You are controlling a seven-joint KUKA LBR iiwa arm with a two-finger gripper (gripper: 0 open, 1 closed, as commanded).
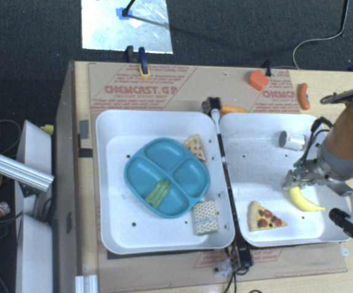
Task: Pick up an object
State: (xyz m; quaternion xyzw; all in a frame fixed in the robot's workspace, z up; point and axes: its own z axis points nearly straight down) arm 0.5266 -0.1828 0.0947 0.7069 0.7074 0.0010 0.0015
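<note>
Nearest the camera in the right bin (268, 240) lies a toy pizza slice (264, 216), flat on the floor close to the near wall. Just beyond it, a yellow banana (303, 199) rests on its side, and the gripper (297, 179) sits right at the banana's far-left end, low in the bin. The arm (347, 145) leans in from the right, its orange band tilted over the bin — a posture that reads as a reach for the banana, the likeliest object to be picked. Whether the gripper is spread or closed I cannot tell; the tip is small and dark against the fruit, and nothing is clearly clamped.

In the left bin (112, 224), a small patterned block (205, 217) stands near the dividing wall. Beyond it a blue divided plate (166, 177) takes the middle, with a pale green piece (158, 193) in its near compartment, and a waffle-like piece (195, 146) rests just beside the plate's far-right rim.

Further back in the right bin, a small grey cylinder (291, 140) lies on its side, well apart from the banana. An orange carrot-like piece (231, 109) sits on the far rim between the bins.

The brown board (158, 84) under the bins bears red repeated print reading roughly "CHEMCAST GP". On it, beyond the right bin, lie an orange block (258, 80) and a toy sausage (303, 96).
</note>
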